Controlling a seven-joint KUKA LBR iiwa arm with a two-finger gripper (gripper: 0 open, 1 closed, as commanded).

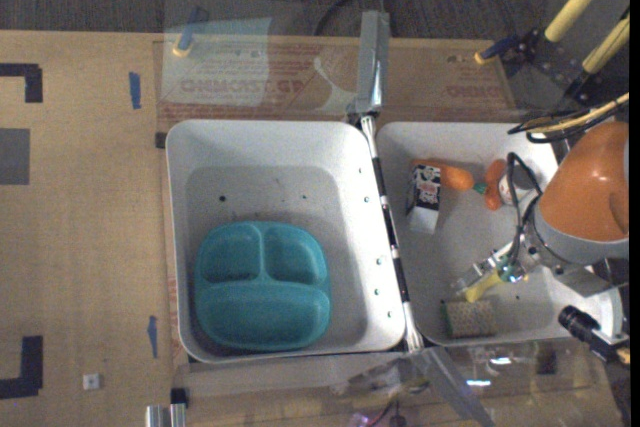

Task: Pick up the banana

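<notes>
The arm (pixel 590 200) reaches into the right bin (pixel 440 140), and its gripper (pixel 505 270) is low over the banana (pixel 482 287), a small yellow piece near the front of this bin, just above a brown sponge (pixel 472 317). If the gripper is spread or pressed together, I cannot tell. I think it should come straight down over the banana's middle and close gently. This bin holds also a small carton (pixel 427 187) and an orange thing (pixel 458 178). In the left bin (pixel 200 145) lies a teal tray (pixel 262 285)
</notes>
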